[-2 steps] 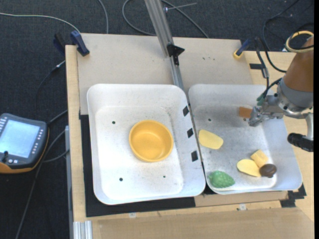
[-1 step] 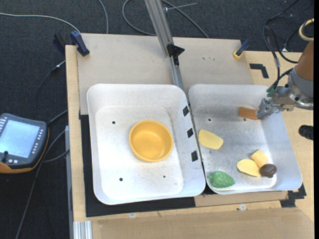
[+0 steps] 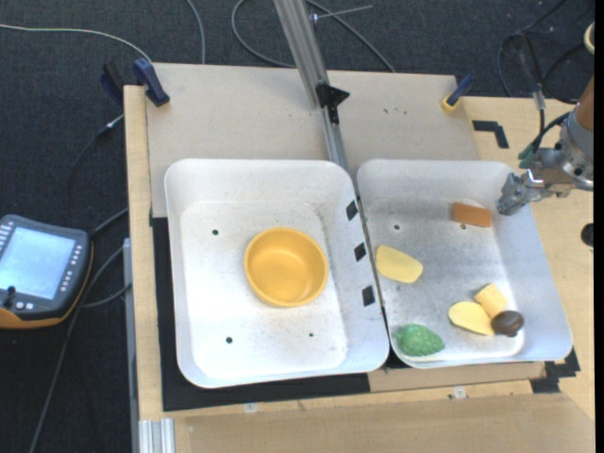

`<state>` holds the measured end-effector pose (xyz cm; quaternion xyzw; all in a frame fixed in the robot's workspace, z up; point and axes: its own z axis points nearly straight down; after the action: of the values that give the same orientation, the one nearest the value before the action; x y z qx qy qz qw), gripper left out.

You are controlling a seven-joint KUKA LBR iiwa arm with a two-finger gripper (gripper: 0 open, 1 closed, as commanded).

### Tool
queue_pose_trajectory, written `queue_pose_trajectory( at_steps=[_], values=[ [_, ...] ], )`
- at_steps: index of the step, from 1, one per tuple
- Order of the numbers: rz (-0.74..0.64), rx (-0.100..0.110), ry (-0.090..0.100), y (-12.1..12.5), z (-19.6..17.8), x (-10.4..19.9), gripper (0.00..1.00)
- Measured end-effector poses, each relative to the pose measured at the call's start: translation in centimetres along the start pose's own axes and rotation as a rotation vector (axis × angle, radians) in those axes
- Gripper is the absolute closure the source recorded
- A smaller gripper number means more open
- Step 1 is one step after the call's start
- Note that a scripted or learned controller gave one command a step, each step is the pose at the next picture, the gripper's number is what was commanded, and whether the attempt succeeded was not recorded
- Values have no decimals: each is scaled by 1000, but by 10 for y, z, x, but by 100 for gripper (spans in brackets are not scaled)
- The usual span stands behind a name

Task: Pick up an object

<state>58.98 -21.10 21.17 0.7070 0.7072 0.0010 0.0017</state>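
The right bin (image 3: 528,253) holds an orange-brown block (image 3: 471,215) near its back, a pale yellow piece (image 3: 398,264) at its left, a green lump (image 3: 418,339) at the front left, and a yellow wedge (image 3: 470,317), a yellow cylinder (image 3: 490,298) and a dark brown ball (image 3: 508,323) at the front right. My gripper (image 3: 516,194) hangs over the bin's back right edge, just right of the orange-brown block and apart from it. Nothing shows between its fingers.
A yellow bowl (image 3: 286,266) sits in the middle of the left bin (image 3: 189,253). A metal rail (image 3: 311,55) runs from the top down to the gap between the bins. A teach pendant (image 3: 38,272) lies at the far left, off the bench.
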Motion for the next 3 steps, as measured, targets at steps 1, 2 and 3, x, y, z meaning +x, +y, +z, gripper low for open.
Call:
queue_pose_trajectory(
  at_steps=[1,2,3],
  values=[
    [-4,1,2,-14,-13,55,100],
    [-3,4,2,-23,-13,97,100],
    [-4,4,2,-37,-6,145,100]
  ],
)
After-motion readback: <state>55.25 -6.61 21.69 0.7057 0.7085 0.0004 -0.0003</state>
